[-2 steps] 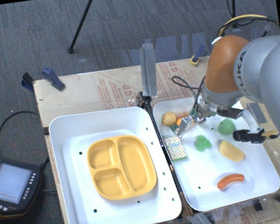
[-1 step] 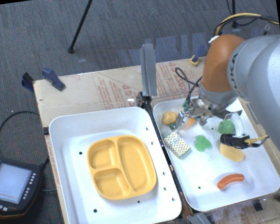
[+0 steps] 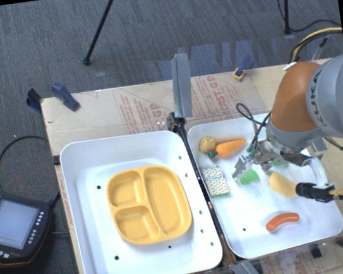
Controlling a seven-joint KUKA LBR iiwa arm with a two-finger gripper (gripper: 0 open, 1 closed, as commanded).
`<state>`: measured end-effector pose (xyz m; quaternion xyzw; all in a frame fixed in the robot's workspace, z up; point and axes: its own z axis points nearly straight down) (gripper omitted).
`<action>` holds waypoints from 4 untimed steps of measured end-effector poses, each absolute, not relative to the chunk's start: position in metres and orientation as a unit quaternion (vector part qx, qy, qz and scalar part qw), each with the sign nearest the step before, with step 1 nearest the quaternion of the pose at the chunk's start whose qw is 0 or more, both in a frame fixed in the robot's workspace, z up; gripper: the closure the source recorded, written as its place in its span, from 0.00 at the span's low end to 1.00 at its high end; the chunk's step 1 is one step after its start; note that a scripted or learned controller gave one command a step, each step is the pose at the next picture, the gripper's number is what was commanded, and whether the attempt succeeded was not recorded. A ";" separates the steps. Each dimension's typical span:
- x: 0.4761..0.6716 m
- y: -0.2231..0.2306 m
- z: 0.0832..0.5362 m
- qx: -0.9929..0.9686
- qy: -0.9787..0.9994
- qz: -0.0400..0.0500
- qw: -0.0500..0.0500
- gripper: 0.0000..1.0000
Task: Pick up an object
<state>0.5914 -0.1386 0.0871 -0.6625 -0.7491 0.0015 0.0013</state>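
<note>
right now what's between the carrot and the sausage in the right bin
In the camera view, the green toy and the gripper lie between the carrot and the sausage, over bare bin floor.

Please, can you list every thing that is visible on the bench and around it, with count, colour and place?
bins: 2, white, side by side on the bench
tray: 1, yellow, three compartments, in left bin
carrot: 1, orange, right bin, far side
potato: 1, tan, left of carrot
small box: 1, green-white pattern, right bin, near divider
green item: 1, below gripper
yellow item: 1, right bin, right side
sausage: 1, red-orange, right bin, near edge
pendant: 1, dark, on floor left
arm: 1, grey and orange
gripper: 1, over right bin
</note>
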 end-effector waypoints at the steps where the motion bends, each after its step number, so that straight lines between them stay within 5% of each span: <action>1: 0.645 -0.096 0.112 -0.699 -0.716 -0.001 0.000 0.00; 2: 0.645 -0.097 0.121 -0.698 -0.716 0.000 0.001 1.00; 3: 0.644 -0.097 0.121 -0.698 -0.716 0.001 0.001 0.00; 4: 0.642 -0.108 0.084 -0.700 -0.714 0.002 0.003 0.00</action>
